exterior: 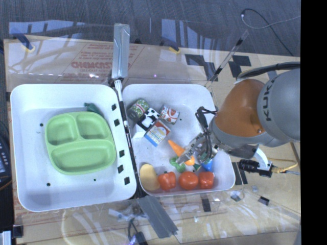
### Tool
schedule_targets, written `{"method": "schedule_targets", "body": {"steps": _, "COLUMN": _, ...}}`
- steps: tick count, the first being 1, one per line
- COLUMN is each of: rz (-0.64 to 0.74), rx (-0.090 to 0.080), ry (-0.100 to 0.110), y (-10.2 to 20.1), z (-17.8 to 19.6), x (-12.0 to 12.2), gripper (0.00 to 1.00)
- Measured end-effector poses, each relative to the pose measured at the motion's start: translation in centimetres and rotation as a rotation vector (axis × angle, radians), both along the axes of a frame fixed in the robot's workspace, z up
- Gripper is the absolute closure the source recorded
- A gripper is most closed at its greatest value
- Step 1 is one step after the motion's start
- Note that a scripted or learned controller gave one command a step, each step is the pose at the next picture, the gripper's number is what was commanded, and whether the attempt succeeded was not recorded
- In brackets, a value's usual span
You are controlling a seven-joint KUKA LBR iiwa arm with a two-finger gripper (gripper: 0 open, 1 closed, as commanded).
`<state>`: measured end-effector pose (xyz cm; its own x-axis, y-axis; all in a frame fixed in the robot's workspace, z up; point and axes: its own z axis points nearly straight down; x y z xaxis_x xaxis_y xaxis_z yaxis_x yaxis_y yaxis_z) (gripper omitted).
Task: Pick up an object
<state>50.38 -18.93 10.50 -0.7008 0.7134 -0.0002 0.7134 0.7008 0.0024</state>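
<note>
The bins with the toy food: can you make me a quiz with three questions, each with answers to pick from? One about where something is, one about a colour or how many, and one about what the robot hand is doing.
1. Where is the green tray?
A. In the left bin
B. In the right bin
C. On the floor

2. How many red toy vegetables sit in a row at the near edge of the right bin?
A. One
B. Three
C. Six

3. Where is the gripper right now?
A. Over the green tray
B. Outside both bins
C. Down in the right bin among the toys

Answers:
1. A, the tray lies in the left bin.
2. B, three red pieces sit side by side, next to a yellow piece.
3. C, it is low by the toy carrot, above the red row.
</note>
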Motion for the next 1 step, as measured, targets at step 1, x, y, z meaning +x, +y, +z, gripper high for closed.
{"method": "schedule_targets", "body": {"steps": 1, "rz": -0.232, "rx": -0.002, "ry": 0.0, "y": 3.17, "z": 11.58, "x": -0.12, "gripper": 1.0}}
